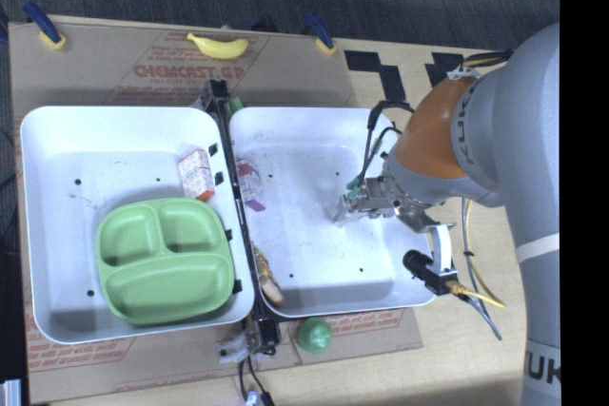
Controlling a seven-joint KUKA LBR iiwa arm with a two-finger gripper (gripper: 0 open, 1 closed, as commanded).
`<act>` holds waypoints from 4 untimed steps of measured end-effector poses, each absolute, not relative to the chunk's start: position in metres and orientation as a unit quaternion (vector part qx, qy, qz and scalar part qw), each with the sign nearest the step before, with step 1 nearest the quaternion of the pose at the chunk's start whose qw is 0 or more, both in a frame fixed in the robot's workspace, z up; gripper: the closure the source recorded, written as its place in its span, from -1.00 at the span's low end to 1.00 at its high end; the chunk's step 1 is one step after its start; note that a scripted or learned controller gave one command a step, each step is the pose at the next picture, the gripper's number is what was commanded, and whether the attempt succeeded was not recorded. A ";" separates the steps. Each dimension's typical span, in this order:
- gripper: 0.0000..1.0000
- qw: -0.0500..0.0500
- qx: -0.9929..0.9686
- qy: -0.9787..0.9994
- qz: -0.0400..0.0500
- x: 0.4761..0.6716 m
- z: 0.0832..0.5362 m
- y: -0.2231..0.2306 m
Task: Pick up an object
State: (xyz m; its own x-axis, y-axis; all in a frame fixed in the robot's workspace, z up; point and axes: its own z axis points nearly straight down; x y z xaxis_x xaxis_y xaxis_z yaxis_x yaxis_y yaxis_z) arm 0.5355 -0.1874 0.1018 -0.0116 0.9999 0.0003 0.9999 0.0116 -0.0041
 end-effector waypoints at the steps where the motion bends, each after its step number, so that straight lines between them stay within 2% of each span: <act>1: 1.00 0.000 -0.706 -0.708 0.000 0.484 0.179 -0.207; 2: 1.00 -0.002 -0.705 -0.709 0.000 0.478 0.247 -0.211; 3: 1.00 0.000 -0.705 -0.709 0.001 0.514 0.210 -0.211; 4: 1.00 0.000 -0.705 -0.709 0.000 0.477 0.242 -0.211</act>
State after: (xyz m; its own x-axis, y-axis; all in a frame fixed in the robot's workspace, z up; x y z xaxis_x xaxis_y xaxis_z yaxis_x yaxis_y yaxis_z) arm 0.4767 -0.2111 0.2417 -0.0048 1.0000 0.0001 1.0000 0.0048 -0.0006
